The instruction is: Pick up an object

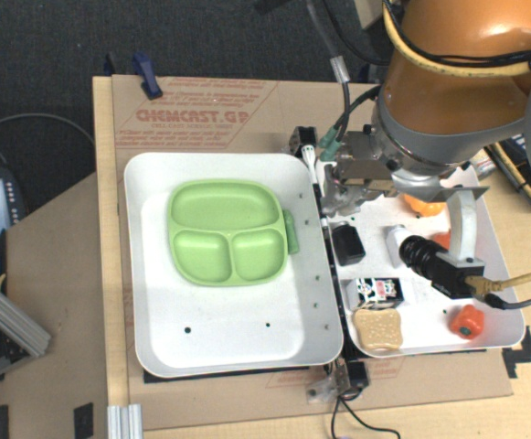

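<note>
I see the tool [343,199] low over the right bin [498,245], near a black block [346,243], but I cannot tell its grip.

You see the green divided plate [228,231] in the left bin [155,337]; at three o'clock the arm [457,71] hangs over the right bin [430,344], toast slice [378,329] at its six o'clock.

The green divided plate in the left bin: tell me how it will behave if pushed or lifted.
The green divided plate looks like rigid moulded plastic, so probably stiff and light. It lies flat on the left bin, so pushing likely slides it. Its low rim may give fingers little purchase.
</note>
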You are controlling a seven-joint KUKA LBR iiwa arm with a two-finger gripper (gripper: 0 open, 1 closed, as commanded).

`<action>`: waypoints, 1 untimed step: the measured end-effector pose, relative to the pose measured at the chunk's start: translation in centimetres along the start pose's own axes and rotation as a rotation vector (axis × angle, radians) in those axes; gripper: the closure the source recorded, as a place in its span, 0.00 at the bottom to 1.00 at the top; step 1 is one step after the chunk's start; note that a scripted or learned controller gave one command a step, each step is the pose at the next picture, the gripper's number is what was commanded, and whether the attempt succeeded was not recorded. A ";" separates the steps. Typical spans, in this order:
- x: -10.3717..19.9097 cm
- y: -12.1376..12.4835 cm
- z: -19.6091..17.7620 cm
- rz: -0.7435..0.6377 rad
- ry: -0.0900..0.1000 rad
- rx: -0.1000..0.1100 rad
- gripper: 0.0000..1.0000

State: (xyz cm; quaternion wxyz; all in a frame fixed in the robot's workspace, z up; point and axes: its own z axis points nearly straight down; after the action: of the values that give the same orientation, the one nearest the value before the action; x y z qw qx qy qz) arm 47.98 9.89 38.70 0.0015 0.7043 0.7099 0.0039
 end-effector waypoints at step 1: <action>-0.4 0.0 -0.7 0.006 -0.004 0.004 1.00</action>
State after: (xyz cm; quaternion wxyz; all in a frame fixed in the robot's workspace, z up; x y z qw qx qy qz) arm 48.00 9.53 39.42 0.0015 0.7066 0.7077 0.0013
